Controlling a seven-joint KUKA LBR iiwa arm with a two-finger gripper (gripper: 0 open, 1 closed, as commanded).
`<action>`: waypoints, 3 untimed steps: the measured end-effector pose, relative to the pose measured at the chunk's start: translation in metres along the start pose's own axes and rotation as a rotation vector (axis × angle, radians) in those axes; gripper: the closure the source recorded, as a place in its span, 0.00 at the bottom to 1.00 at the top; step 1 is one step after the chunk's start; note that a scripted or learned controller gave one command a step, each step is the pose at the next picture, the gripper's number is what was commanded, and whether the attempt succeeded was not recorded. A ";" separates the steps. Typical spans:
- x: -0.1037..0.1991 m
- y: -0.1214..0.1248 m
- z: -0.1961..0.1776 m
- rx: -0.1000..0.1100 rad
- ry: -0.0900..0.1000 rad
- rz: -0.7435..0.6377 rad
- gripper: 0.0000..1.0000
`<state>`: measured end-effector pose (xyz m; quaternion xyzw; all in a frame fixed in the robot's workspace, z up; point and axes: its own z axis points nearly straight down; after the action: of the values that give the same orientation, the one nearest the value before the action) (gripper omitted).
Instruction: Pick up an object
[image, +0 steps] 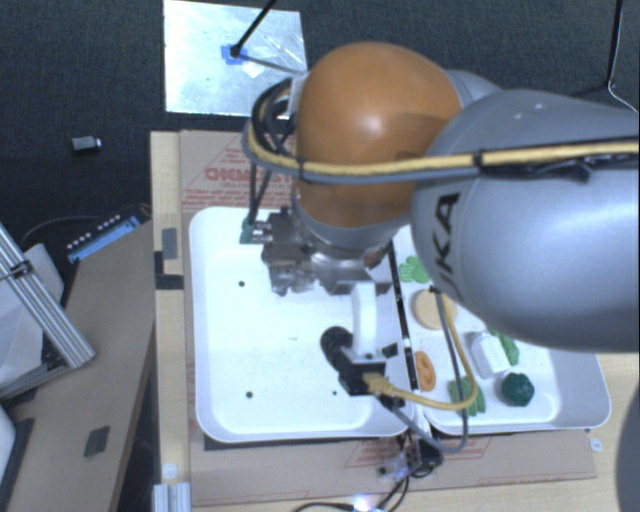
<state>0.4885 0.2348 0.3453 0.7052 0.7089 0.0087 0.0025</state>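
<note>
A shallow white plastic bin (230, 340) sits on the left. A grey metal gripper (292, 268) hangs over its far half, and it cannot be told whether the jaws are spread or pressed together. Right of the jaws, in a second white bin (580, 410), lie a leafy green piece (412, 268), a round tan disc (426, 312), an orange oval (425, 370) and a dark green ball (517, 388), all apart from the jaws.

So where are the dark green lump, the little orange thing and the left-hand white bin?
dark green lump (517, 388): camera view, on its rounded top.
orange thing (425, 371): camera view, on its middle.
left-hand white bin (250, 340): camera view, on its bare floor.
</note>
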 end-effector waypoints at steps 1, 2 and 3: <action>-0.067 -0.001 0.043 0.017 -0.011 0.010 1.00; -0.069 0.019 -0.104 -0.003 -0.003 0.002 1.00; -0.097 0.087 -0.149 0.005 -0.008 0.007 1.00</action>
<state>0.5736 0.1370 0.4952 0.7077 0.7065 0.0040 0.0033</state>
